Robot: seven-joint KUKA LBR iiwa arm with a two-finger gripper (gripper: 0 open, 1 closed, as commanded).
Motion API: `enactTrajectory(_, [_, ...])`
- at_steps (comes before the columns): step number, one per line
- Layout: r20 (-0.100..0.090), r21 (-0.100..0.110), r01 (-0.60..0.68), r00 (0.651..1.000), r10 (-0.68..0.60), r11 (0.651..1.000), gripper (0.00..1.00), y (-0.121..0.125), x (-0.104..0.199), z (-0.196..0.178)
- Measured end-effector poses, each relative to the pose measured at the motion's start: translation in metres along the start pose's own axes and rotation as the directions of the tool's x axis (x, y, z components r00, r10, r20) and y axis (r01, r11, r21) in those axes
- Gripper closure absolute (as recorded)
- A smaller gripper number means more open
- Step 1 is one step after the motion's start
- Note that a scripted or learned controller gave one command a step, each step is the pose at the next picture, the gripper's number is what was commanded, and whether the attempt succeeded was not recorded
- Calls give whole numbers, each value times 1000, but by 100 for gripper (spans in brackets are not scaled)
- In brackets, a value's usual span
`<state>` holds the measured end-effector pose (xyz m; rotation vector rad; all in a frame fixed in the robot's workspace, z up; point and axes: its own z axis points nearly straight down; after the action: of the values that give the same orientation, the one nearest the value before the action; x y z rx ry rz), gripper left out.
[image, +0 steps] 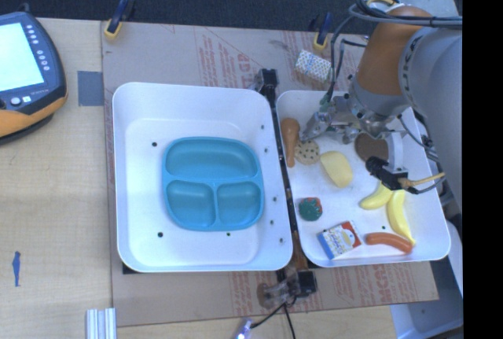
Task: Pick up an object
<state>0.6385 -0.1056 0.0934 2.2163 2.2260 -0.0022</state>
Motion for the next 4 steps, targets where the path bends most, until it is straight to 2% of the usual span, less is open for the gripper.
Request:
enactTrajectory(1, [0,1,1,1000,-1,1000,0,-52,12,0])
enactTrajectory(2, [-1,1,2,1000,-2,1000,0,-113,3,0])
enactTrajectory(3, [0,2,8,1000,-8,1000,100,-113,3,-10])
enactTrajectory(4, [0,2,8,1000,-8,1000,0,-113,3,-10])
